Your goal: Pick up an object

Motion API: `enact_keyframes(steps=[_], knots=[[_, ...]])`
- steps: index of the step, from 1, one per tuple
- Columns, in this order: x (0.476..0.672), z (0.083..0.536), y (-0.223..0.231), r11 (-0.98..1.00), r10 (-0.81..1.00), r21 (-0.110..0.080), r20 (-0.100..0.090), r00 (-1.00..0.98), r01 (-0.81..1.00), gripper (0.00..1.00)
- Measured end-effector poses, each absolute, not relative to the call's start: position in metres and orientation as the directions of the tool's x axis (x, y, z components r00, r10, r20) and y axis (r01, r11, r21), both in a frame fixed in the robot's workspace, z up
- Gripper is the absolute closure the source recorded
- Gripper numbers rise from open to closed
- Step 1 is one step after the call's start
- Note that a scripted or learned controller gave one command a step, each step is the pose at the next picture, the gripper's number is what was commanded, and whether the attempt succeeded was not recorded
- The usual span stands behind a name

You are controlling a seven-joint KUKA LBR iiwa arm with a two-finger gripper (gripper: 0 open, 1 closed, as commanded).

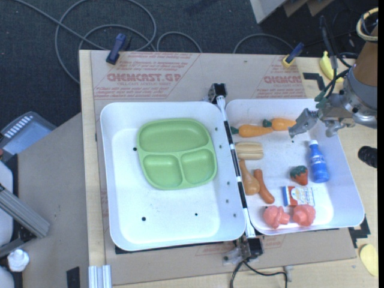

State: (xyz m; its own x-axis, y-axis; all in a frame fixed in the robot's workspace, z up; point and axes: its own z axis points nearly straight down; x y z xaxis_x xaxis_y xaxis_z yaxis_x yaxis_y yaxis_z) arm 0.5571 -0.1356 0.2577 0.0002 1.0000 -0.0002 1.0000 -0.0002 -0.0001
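Carrots (264,126) lay at the far end of the right bin (351,188), two orange pieces end to end with green tips. The gripper (302,123) hovered just beside them, holding nothing; how far it was open could not be told. Coming down there, it risked nudging a slim, round carrot aside or clipping the blue bottle (317,160).
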Motion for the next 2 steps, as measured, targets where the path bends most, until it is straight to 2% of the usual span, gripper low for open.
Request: enact_keyframes(steps=[1, 2], knots=[[0.534, 0.14, -0.176, -0.001, 1.0, -0.002, 0.0, 0.001, 1.0, 0.0], [0.493, 0.084, -0.155, -0.001, 1.0, -0.002, 0.001, 0.001, 1.0, 0.0]])
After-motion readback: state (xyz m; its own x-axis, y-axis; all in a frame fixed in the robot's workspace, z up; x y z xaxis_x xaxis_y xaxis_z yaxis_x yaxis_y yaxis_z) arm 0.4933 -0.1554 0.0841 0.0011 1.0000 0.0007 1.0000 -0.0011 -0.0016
